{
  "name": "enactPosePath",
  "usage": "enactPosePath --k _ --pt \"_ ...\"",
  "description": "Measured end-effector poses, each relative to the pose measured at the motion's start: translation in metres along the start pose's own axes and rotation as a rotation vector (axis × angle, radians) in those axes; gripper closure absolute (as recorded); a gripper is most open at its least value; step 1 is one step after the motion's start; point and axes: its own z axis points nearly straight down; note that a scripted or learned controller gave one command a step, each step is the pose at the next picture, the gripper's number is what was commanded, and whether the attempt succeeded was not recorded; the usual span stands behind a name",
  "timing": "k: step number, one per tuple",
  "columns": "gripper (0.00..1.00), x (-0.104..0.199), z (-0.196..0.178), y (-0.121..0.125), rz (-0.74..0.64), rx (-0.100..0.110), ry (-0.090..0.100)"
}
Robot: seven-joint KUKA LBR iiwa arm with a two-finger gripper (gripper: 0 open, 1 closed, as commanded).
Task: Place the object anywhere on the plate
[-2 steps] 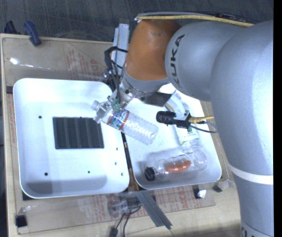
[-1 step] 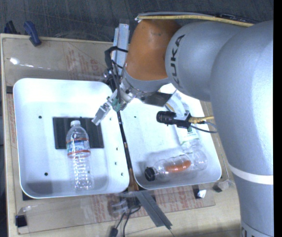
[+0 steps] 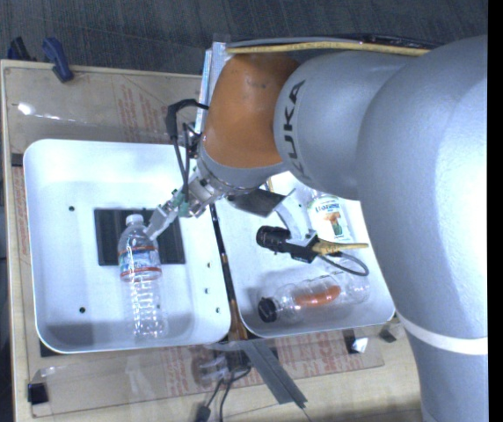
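1. Over the left bin [image 3: 37, 236], my gripper [image 3: 165, 215] sits low at the end of the grey arm [image 3: 392, 104]. From this view I cannot tell whether it is open or closed.
2. Right at its tip, on the side away from the arm, I see the cap end of the clear water bottle [image 3: 142, 275]. Gripper and bottle neck are touching or very nearly so; I cannot say which.
3. From the gripper the water bottle runs away on its side toward the bottom of the view, a red and blue label round its upper body.
4. Just past the gripper and under that cap end lies the black plate [image 3: 111, 236]. The bottle's upper part is across it, and the base end lies off the plate on white bin floor.
5. Behind the gripper, beneath the arm, is the right bin [image 3: 250, 275]. A capped bottle [image 3: 309, 297] with something orange inside lies there on its side, and a small labelled bottle [image 3: 329, 218] sits partly under the arm.
6. Well away from the gripper, past the left bin's far corner, a blue clamp [image 3: 58, 60] grips the bench [image 3: 102, 104].
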Motion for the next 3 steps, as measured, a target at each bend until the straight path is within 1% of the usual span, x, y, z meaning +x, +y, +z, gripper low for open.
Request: enactPosePath --k 1,2,3 --pt "0.0 0.034 0.001 -0.006 -0.382 0.001 0.0" --pt "0.0 -0.013 0.0 0.055 -0.527 -0.002 -0.003" --pt "0.0 0.027 0.0 0.041 -0.987 0.0 -0.001"
